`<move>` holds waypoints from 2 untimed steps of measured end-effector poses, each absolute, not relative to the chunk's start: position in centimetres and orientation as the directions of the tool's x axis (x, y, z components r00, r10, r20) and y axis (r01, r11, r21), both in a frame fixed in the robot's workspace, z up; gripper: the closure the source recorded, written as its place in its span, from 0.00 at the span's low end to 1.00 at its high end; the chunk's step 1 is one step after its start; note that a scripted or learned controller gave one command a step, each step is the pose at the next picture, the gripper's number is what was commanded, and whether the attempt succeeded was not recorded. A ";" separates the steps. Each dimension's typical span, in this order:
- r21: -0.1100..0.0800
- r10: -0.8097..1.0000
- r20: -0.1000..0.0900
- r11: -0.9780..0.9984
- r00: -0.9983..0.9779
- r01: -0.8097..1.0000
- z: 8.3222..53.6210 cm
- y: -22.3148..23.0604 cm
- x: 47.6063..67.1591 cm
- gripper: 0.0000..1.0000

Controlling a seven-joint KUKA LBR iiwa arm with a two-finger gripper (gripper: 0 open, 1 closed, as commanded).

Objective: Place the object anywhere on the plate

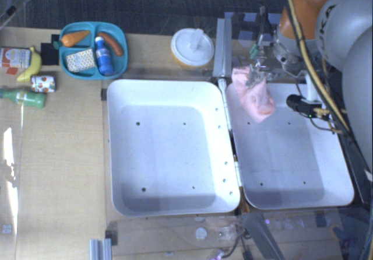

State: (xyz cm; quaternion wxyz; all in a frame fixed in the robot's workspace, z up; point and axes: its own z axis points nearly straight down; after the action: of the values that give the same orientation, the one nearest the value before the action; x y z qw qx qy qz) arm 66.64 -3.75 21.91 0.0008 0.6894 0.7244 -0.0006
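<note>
A soft pink object (258, 100) hangs from my gripper (254, 76) over the far left corner of the right bin (303, 165). The fingers are shut on its top, and its crumpled lower part dangles just above the bin floor. The blue sectioned plate (117, 64) sits on the bench at the far left, beyond the left bin (169, 154). In it lie a toy carrot (76, 37), a hot dog (113, 44), a blue bottle (103, 56) and a cracker (79, 60). The arm's grey body and orange band fill the upper right.
A white round lidded container (192, 47) stands behind the left bin, between the plate and my gripper. Left of the plate lie a banana (31, 64), a small can (42, 83), a green bottle (24, 98) and a carton (13, 58). Cables run along the right bin's far edge.
</note>
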 end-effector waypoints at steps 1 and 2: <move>0.002 0.998 -0.003 0.057 -0.057 0.998 22.4 -3.6 66.7 1.00; 0.003 0.895 -0.001 0.445 -0.445 0.895 22.4 1.0 63.0 1.00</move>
State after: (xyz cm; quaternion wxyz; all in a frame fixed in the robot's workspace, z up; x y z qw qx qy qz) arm 63.01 1.01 22.39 0.0009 0.5266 0.8501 0.0009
